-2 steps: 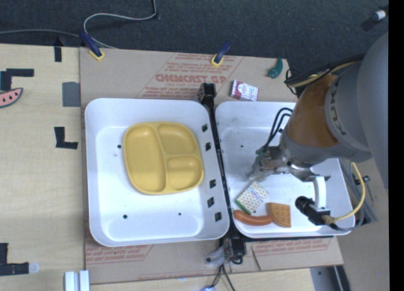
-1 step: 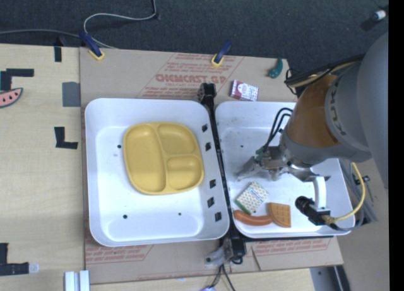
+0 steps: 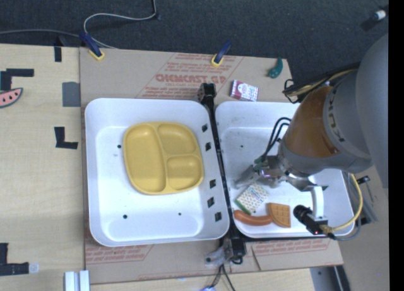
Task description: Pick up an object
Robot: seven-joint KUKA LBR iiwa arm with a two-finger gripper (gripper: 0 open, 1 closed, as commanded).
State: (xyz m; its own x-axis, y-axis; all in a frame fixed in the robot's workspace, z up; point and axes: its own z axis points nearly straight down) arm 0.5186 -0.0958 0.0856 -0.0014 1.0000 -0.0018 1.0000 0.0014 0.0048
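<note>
My gripper (image 3: 255, 174) is low in the right bin (image 3: 243, 129), its metal fingers pointing left just above a small checkered card-like object (image 3: 252, 199). An orange-brown toy waffle piece (image 3: 278, 214) and a red sausage-shaped toy (image 3: 253, 219) lie near that bin's front edge. The grey arm with its orange band (image 3: 312, 129) covers the bin's right half. Nothing shows between the fingers.
The left bin (image 3: 104, 157) holds a yellow divided plate (image 3: 163, 157). A black divider (image 3: 213, 157) runs between the bins. A small red-and-white packet (image 3: 243, 90) and a teal item (image 3: 276, 67) lie on the cardboard behind the right bin.
</note>
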